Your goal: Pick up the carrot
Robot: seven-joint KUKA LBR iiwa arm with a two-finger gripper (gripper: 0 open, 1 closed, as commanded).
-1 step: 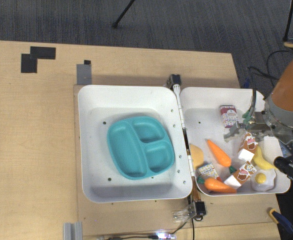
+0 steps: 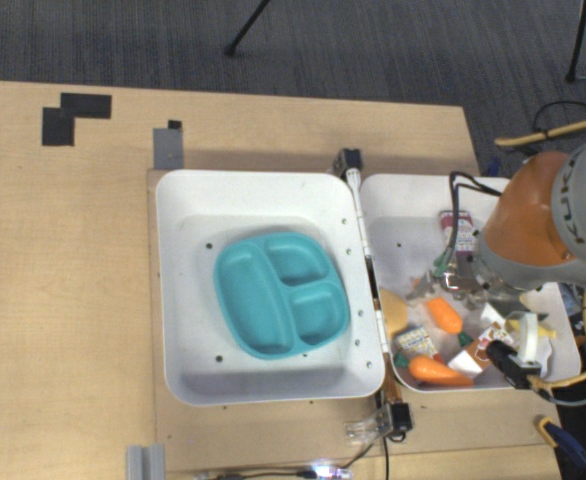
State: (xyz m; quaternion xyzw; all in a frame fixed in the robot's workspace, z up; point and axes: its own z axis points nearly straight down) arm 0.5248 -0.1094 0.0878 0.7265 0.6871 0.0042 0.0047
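The carrot (image 2: 439, 371) lies along the front wall of the right bin (image 2: 403, 228), orange and tapered, pointing right. A second, shorter orange piece (image 2: 444, 315) lies a little behind it, near the bin's middle. My gripper (image 2: 456, 280) hangs over the right bin, just above and behind that shorter orange piece, and well apart from the carrot. The grey arm with its orange band (image 2: 529, 218) covers the bin's right side.
Several small toys are crowded around the carrot: a tan piece (image 2: 397, 313), a dark patterned item (image 2: 414, 343) and white and red pieces (image 2: 493, 336). The left bin (image 2: 188, 268) holds a teal divided plate (image 2: 280, 293). A divider rail (image 2: 365, 258) separates the bins.
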